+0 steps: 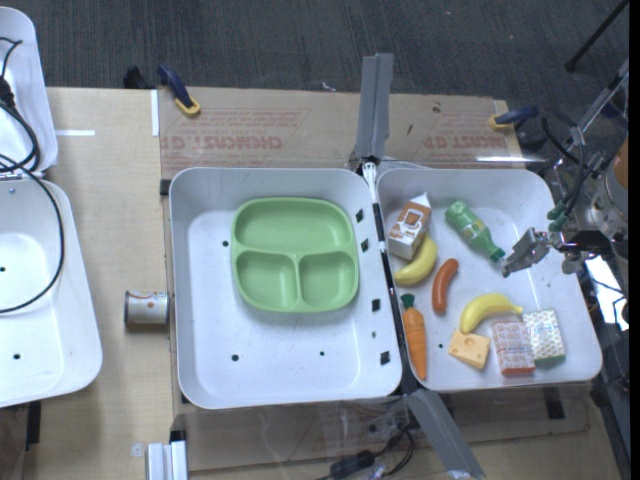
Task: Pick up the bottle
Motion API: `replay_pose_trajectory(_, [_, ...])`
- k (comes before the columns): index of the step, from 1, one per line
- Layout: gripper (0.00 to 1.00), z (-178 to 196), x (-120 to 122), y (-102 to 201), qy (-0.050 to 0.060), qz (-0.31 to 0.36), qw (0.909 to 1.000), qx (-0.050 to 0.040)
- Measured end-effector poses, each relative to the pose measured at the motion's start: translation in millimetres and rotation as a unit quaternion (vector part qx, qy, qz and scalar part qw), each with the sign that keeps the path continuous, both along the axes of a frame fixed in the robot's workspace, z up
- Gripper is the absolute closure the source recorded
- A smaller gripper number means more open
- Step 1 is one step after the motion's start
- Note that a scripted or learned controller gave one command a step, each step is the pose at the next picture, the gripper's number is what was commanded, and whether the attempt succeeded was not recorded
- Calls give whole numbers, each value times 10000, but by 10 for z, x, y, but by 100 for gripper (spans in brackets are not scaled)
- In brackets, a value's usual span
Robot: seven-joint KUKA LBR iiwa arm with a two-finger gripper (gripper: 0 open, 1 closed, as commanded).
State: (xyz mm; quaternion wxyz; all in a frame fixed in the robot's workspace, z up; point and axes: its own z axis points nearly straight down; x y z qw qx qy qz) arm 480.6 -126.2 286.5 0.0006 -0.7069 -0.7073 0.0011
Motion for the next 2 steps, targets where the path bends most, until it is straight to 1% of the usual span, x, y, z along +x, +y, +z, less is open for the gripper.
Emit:
replay_pose_trajectory(1, [0,-643,716,-63,4,-116,9999,0])
replay_pose_trajectory(2, [0,-1947,1246,-342,-11,-912,9958,-2])
